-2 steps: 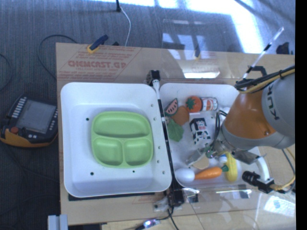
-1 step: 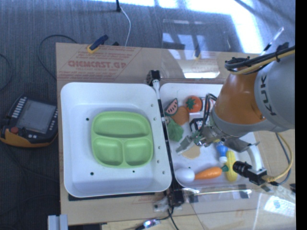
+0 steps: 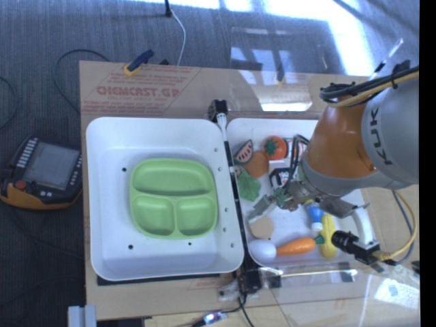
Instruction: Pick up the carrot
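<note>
The carrot [image 3: 295, 246], orange with a green stub at its right end, lies flat near the front wall of the right bin [image 3: 303, 267]. My gripper [image 3: 274, 204] hangs over the middle of that bin, up and to the left of the carrot and apart from it. It hovers between a green leafy piece [image 3: 248, 188] and a beige round piece [image 3: 261, 228]. Nothing shows in its grasp.
A white egg [image 3: 262, 251] touches the carrot's left end; a yellow piece [image 3: 328, 236] and a blue-and-white item [image 3: 313, 214] lie to its right. A watermelon slice [image 3: 244, 152] and tomato [image 3: 275, 146] sit at the back. The left bin [image 3: 109, 182] holds a green divided tray [image 3: 174, 196].
</note>
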`<move>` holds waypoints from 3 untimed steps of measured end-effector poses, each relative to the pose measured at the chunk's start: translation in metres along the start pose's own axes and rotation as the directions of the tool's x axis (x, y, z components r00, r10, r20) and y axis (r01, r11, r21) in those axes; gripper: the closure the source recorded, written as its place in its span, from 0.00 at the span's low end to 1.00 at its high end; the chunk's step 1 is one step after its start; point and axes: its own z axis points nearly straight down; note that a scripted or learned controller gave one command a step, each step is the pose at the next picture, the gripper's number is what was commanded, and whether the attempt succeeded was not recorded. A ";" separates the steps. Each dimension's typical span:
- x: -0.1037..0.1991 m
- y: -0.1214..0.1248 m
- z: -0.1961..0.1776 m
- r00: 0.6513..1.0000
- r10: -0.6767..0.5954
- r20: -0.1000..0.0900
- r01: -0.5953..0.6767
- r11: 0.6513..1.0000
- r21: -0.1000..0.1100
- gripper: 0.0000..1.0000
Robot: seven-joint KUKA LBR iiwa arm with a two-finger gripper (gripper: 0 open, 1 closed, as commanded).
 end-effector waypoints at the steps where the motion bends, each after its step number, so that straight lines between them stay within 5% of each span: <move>1: -0.065 -0.019 0.085 0.991 -0.137 0.000 0.137 0.991 -0.003 0.00; 2: -0.065 -0.012 0.089 0.876 -0.482 0.023 0.482 0.876 -0.014 0.00; 3: -0.064 -0.009 0.089 0.654 -0.756 0.033 0.757 0.654 -0.009 0.00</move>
